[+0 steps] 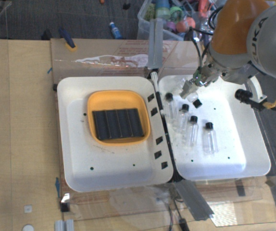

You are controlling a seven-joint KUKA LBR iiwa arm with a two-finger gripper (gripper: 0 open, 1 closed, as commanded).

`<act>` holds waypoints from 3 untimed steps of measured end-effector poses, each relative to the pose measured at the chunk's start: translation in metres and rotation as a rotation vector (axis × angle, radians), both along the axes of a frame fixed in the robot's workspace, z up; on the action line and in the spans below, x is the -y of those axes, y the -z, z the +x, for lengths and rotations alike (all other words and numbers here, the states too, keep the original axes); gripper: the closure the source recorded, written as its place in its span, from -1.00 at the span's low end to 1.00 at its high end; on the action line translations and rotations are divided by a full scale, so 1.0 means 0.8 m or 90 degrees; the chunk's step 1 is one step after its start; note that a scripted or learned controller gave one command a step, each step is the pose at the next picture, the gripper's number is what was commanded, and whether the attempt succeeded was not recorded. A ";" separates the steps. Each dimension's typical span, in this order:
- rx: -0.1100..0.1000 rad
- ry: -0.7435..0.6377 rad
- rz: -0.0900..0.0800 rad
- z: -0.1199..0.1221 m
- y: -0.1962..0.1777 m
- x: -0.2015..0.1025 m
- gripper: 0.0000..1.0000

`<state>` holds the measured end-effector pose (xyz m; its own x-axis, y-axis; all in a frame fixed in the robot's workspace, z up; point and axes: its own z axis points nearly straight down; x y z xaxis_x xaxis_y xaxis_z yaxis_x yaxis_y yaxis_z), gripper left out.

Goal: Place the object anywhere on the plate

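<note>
From the overhead camera, I reach in from the right, my grey arm [268,37] with its orange band bent over the right bin [253,158]. My gripper [192,88] hangs low over that bin's upper left part. I cannot tell whether my jaws are spread or pressed together, since glare and blur hide them. Four small clear bottles with black caps lie in the right bin: one [169,103] near the left wall, one [183,115] just below my gripper, one [193,130] beside it, and one [209,137] further right. A loose black piece [197,102], perhaps a cap, lies near my gripper. In the left bin [80,172] sits the orange plate [95,100], with a dark ribbed block [118,123] on it.
</note>
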<state>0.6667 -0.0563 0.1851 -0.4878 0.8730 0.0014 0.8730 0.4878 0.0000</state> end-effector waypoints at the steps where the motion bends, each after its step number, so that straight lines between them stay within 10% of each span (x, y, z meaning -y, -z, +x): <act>1: 0.001 -0.047 0.000 -0.010 0.000 -0.030 1.00; 3: 0.001 -0.265 0.000 -0.007 0.000 -0.069 1.00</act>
<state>0.6609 -0.0009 0.1854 -0.7993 0.6010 0.0002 0.6010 0.7993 0.0015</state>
